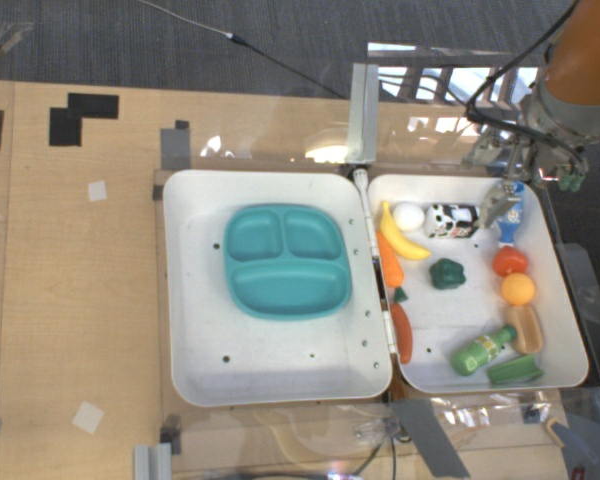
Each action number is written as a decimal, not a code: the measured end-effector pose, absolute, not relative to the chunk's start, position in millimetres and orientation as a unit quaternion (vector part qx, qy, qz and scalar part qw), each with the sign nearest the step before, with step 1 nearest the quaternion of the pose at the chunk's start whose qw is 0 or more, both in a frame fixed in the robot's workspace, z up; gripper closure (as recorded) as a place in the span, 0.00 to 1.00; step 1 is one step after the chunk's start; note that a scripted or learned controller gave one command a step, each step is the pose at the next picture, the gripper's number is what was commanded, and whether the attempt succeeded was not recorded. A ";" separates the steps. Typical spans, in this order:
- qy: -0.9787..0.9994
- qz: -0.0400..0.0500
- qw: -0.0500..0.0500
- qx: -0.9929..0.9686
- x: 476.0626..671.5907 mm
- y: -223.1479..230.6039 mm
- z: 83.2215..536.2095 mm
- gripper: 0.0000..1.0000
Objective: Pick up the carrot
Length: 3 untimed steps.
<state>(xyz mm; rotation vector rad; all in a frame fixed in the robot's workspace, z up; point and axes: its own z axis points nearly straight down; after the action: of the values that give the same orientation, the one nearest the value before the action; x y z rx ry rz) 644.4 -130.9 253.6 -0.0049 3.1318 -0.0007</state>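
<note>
Light wooden bench [70,298] with black patches [80,116], dark grey carpet [230,8] behind, glare near the top edge

We see the arm [585,48] cut off by the top and right edges, so most of it lies out of frame. Its gripper [504,208] is too small and cluttered for us to tell how the fingers stand. The carrot [388,261] is partly covered by the banana [400,238]. The blue thing [510,218] under the gripper we cannot identify.
</note>
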 end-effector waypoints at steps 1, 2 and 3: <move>0.997 0.001 0.000 -0.082 593.0 -159.6 141.6 0.00; 0.988 -0.002 0.006 -0.157 508.7 -200.6 93.5 0.00; 0.994 -0.001 0.007 -0.110 600.7 -203.5 88.6 0.00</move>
<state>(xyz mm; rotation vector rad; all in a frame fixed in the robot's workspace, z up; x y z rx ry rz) 600.7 -203.5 88.6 -0.3436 3.1082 -0.0044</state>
